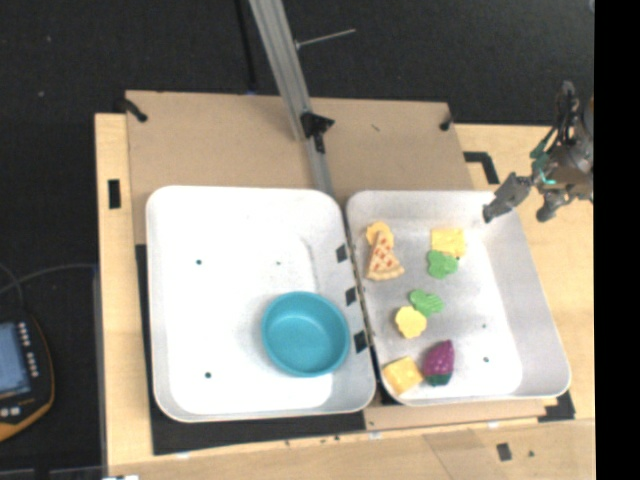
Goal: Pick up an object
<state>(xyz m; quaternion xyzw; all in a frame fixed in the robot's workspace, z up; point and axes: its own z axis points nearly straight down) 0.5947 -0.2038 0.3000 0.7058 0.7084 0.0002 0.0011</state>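
Toys lay scattered in the right bin point(520, 298), which sat beside the left bin point(200, 228) on the tabletop point(400, 128). My claw point(528, 200) hung over the right bin's far right corner, close to the tabletop's right edge, its two fingers spread apart with nothing between them. One fingertip point(497, 208) hovered above the bin's far rim, the other over the tabletop just outside it.

Nearest my claw was a yellow block point(448, 240), with a green leafy piece point(441, 264) touching its near side. A pizza slice toy point(382, 251) lay toward the bin's left wall. Further toward the near edge sat a second green piece point(425, 302) touching a yellow flower-like piece point(410, 321). In the near left corner of that bin rested a yellow wedge point(402, 374) just beside a purple grape bunch point(438, 361).

A blue bowl point(305, 333) stood upright in the left bin, near its right wall and toward the near edge. A grey metal pole point(285, 68) slanted across the far side of the tabletop, ending between the two bins.
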